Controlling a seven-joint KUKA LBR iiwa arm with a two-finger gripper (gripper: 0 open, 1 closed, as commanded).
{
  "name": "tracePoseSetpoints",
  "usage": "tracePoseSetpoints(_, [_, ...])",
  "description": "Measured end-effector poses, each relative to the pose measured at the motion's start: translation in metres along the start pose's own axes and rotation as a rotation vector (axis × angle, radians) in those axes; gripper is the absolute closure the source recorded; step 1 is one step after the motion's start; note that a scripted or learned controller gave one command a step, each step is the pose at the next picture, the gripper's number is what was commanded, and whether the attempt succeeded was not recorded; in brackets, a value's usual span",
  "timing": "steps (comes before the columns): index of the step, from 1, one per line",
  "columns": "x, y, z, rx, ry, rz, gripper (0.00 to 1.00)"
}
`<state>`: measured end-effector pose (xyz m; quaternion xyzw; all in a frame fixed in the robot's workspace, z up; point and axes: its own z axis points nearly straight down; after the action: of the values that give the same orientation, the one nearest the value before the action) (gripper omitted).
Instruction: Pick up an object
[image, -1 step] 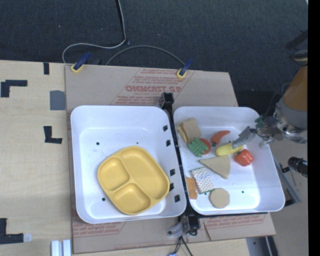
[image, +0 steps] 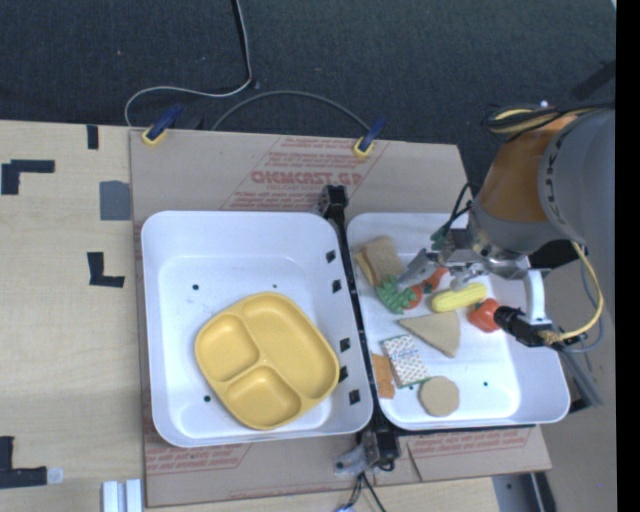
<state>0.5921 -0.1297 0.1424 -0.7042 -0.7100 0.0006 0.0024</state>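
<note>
My gripper (image: 428, 272) hangs low in the right bin (image: 540, 395), reaching in from the right, with its fingers spread open. It is just above and to the right of a green toy vegetable (image: 394, 296), and nothing sits between the fingers. A yellow banana-like piece (image: 458, 297) and a red tomato (image: 484, 316) lie just right of the fingertips. A tan sandwich (image: 378, 258) lies to the left of the gripper. Nearer the front are a tan wedge (image: 437, 332), a checkered cracker (image: 404, 359) and a round cookie (image: 438, 397).
The left bin (image: 170, 260) holds a yellow divided plate (image: 265, 358). An orange strip (image: 383, 376) lies against the black divider (image: 345, 290) between the bins. The arm's grey body and orange band (image: 515, 180) overhang the right bin's far right corner.
</note>
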Motion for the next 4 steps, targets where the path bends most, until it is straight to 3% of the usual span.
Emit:
tracePoseSetpoints(1, [-0.001, 0.012, 0.056, -0.006, -0.001, 0.007, 0.00])
tracePoseSetpoints(2, [-0.001, 0.018, 0.036, -0.025, -0.004, 0.005, 1.00])
tracePoseSetpoints(3, [0.000, 0.015, 0.041, -0.015, -0.003, 0.006, 0.00])
tracePoseSetpoints(4, [0.021, 0.000, 0.050, -0.031, -0.014, 0.012, 0.00])
